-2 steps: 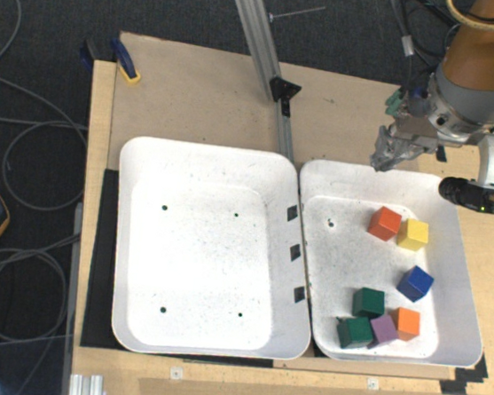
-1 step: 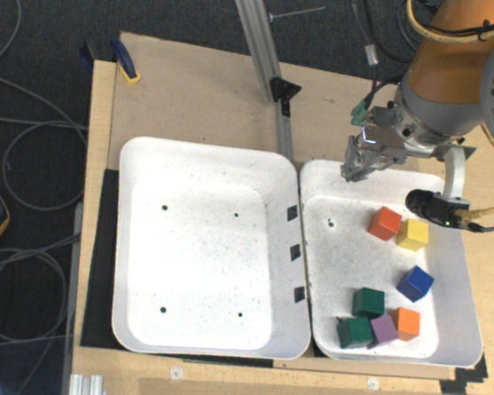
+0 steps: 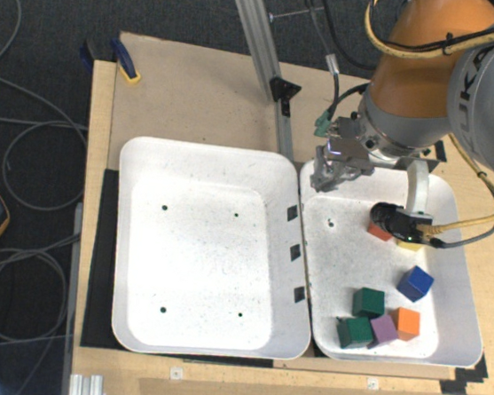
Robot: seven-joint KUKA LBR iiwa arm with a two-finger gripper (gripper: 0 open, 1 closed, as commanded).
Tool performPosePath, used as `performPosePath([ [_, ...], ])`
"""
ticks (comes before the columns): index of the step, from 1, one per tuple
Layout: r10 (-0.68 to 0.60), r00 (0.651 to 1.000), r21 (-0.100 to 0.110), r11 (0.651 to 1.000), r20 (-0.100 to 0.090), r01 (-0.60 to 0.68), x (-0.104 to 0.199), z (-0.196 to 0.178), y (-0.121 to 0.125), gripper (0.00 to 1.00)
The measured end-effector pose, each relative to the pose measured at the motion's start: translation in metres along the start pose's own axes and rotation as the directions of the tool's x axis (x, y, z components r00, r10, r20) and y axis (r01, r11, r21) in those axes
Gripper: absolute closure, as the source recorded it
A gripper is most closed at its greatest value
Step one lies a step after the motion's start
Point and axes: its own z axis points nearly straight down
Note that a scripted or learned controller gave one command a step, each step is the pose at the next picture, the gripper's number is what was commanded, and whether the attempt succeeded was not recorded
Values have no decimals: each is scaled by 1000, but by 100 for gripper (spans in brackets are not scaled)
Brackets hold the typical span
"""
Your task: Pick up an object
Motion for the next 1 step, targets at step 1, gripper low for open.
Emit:
performPosePath([
  [1,2,1000,1,1000,0,-2,40,8,-20,100],
])
